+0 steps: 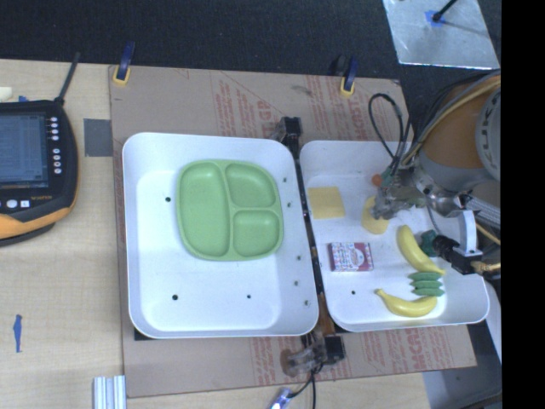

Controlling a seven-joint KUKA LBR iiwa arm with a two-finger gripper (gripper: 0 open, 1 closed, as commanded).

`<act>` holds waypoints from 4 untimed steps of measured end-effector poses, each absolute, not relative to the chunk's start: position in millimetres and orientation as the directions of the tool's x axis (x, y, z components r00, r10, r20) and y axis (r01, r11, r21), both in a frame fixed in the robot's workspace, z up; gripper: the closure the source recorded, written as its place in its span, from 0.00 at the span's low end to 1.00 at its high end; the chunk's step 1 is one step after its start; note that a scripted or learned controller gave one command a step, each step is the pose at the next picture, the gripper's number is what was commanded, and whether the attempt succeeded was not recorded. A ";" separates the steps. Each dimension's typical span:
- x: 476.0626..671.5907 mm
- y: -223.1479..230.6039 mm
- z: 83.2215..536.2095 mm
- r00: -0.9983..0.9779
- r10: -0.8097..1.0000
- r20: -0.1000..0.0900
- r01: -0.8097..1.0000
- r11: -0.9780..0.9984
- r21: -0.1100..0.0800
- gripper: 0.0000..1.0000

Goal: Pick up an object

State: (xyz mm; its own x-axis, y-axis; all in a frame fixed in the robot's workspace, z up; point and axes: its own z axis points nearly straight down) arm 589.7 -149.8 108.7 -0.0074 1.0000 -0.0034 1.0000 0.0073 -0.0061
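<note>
The right bin [341,156] holds a pale yellow square block [326,202], a small yellow piece [374,222], a red and white packet [350,256], two bananas [415,247] [407,303] and a green pea pod [426,283]. My gripper [387,203] hangs low over the bin's upper right part, directly above the small yellow piece and close to it. The arm comes in from the right and covers the bin's far right corner. The left bin [153,296] carries a green divided plate [230,209].
A teach pendant [30,164] lies on the bench at the left. Clamps [123,65] [345,73] pin the cardboard sheet at the back. Black cables [392,130] loop above the wrist. A metal latch [291,130] sits between the bins.
</note>
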 end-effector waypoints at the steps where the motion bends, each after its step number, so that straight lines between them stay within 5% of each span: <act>1: 589.7 -149.6 108.6 -0.007 1.000 -0.003 1.000 0.007 -0.006 0.00; 2: 589.8 -150.9 118.9 -0.009 1.000 -0.006 1.000 0.009 -0.006 1.00; 3: 589.8 -150.8 118.8 -0.010 1.000 -0.007 1.000 0.009 -0.006 0.00; 4: 590.1 -152.0 129.1 -0.010 1.000 -0.010 1.000 0.010 -0.003 1.00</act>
State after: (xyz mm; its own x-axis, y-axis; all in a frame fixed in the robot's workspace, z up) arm 590.1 -152.0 129.1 -0.0104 0.9999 -0.0104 0.9999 0.0104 -0.0030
